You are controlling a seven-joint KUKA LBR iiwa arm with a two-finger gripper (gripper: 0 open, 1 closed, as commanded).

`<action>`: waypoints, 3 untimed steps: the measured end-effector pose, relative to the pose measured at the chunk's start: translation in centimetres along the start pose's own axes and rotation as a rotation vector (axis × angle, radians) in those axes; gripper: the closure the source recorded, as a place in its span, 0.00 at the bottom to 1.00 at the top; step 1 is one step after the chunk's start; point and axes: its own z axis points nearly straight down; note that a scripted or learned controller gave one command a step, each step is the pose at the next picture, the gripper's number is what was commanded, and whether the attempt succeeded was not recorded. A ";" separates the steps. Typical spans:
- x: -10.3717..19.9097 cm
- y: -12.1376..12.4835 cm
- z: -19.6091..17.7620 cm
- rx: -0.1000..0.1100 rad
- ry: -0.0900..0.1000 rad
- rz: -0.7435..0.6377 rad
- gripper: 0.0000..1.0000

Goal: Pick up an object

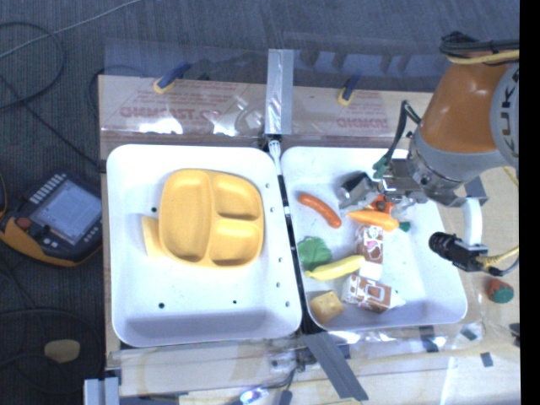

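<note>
The right bin [439,306] holds a red sausage [320,209], an orange carrot [372,219], a green leafy piece [314,250], a yellow banana [335,267], two brown-and-white cartons [369,245] [368,291] and a tan bread piece [326,305]. My gripper [371,190] hangs over the upper middle of that bin, just above the carrot and right of the sausage. Its dark fingers point left and down. Something small and red sits right by the fingertips, and I cannot tell whether it is held.
The left bin [135,310] carries a yellow divided tray [210,217]. A grey-black pendant [56,216] lies on the floor at the left. The arm's black hose end [447,245] hangs over the right bin's right side. Clamps and plastic sheeting line the bins' far edge.
</note>
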 end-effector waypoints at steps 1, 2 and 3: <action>-4.8 2.3 12.9 -0.004 0.001 -0.165 0.00; -5.2 9.2 15.4 -0.014 -0.003 -0.156 0.00; -10.8 8.7 15.4 -0.018 0.000 0.003 0.00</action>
